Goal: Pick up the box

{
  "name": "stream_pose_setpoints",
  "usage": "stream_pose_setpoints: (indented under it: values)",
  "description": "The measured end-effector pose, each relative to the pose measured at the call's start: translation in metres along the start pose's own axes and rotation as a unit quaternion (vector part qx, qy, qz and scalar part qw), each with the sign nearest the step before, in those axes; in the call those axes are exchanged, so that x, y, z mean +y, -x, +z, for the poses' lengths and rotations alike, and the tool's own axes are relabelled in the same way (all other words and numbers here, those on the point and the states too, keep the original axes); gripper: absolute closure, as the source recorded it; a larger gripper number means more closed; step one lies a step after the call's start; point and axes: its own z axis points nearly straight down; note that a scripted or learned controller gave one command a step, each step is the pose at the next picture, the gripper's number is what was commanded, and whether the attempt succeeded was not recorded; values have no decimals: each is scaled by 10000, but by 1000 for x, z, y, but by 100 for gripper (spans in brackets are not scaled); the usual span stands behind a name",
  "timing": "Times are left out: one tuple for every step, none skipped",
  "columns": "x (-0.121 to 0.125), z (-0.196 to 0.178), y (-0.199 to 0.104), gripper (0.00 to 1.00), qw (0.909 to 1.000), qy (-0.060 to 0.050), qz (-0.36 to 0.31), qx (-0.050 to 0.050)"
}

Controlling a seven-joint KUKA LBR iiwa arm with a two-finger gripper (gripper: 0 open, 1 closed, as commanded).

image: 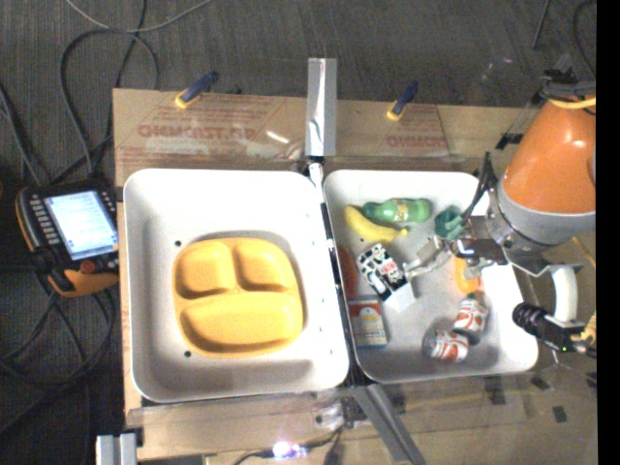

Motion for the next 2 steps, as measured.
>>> stream_pose_setpoints:
  values:
    - [-9,56,-57,0,9873,0,-1588,-2]
    - [-9,76,63,0,9748,9,-2231,-8]
